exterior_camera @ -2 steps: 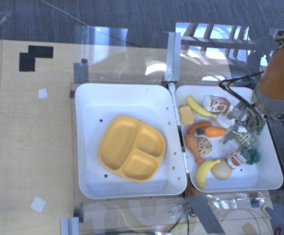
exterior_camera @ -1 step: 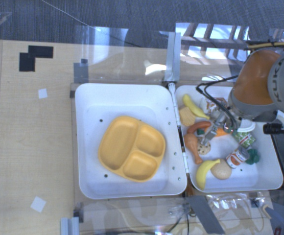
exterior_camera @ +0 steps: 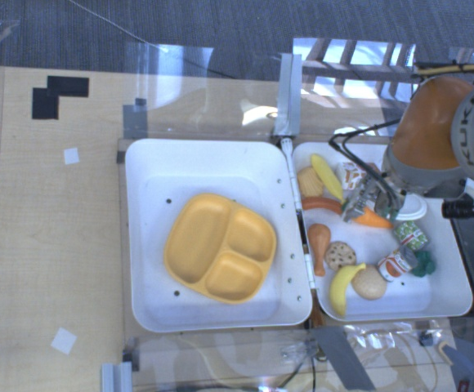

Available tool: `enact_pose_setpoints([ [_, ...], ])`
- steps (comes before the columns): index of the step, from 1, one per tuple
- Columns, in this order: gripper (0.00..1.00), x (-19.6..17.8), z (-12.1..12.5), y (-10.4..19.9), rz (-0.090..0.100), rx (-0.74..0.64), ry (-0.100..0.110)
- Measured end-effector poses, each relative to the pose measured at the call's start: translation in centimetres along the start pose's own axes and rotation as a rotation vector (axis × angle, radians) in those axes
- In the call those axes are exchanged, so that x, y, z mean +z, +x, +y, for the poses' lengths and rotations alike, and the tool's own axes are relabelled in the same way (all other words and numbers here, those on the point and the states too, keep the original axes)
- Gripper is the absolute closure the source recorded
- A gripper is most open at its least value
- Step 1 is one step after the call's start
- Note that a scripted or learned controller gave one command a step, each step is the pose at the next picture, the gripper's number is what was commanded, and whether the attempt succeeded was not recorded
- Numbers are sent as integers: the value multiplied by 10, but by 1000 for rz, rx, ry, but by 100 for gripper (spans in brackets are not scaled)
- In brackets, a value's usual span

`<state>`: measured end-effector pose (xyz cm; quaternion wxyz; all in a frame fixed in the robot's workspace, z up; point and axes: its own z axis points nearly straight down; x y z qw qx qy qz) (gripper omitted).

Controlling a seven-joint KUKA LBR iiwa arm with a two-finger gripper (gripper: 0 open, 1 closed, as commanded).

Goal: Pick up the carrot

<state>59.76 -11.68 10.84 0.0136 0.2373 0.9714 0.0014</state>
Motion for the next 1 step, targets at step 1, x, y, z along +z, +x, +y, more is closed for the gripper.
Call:
enact_pose_setpoints([
  [1,100,-125,52,25,10,-191,-1],
])
